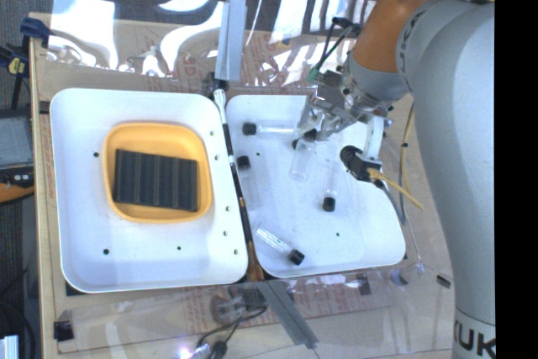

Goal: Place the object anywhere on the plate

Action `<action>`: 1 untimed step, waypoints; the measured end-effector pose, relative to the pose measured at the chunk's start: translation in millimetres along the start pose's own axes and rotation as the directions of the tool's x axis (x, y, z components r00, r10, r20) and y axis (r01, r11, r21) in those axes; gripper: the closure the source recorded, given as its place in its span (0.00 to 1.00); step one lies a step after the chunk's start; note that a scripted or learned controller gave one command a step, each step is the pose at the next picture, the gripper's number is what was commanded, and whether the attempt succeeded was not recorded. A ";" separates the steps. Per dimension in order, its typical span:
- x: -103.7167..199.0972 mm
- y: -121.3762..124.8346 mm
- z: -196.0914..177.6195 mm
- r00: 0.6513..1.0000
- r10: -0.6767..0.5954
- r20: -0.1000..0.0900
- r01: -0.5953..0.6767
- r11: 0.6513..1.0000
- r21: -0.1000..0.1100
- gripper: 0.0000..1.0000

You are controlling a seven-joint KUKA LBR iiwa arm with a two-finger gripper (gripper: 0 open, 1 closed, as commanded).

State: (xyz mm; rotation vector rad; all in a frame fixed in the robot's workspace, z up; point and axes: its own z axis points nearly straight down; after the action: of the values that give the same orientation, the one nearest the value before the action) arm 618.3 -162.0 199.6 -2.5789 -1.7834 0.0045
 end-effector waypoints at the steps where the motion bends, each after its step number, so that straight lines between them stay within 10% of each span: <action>1: 68.5 -79.9 9.7 0.990 -0.139 0.002 0.139 0.990 0.000 1.00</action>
State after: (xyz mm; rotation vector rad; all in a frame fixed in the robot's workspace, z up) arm 567.6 -69.7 190.5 -2.4493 -1.9596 0.0064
